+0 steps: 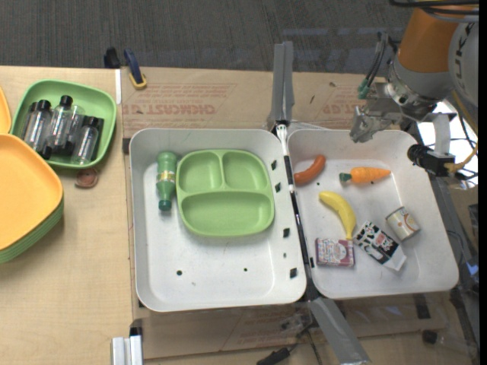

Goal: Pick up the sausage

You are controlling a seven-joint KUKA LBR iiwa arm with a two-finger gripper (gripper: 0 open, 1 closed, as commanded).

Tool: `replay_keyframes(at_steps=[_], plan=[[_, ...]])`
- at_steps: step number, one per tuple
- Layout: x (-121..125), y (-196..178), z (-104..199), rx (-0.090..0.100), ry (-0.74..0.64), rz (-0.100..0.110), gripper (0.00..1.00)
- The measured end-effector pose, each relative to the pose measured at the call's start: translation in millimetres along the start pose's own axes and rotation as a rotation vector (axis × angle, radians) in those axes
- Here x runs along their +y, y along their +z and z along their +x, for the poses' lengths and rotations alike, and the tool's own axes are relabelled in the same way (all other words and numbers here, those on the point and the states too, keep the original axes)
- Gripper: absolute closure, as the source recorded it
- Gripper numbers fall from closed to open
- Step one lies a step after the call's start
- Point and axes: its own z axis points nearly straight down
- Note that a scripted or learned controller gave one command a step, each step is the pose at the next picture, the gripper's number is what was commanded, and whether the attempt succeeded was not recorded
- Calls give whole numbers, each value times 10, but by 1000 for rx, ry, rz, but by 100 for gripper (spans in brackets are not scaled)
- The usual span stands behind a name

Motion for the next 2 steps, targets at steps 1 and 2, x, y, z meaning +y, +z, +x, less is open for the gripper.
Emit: replay_keyframes(at_steps=[1,2], plan=[[2,-83,-9,-1,-1,0,100],[3,-163,-17,-2,-2,1,100]])
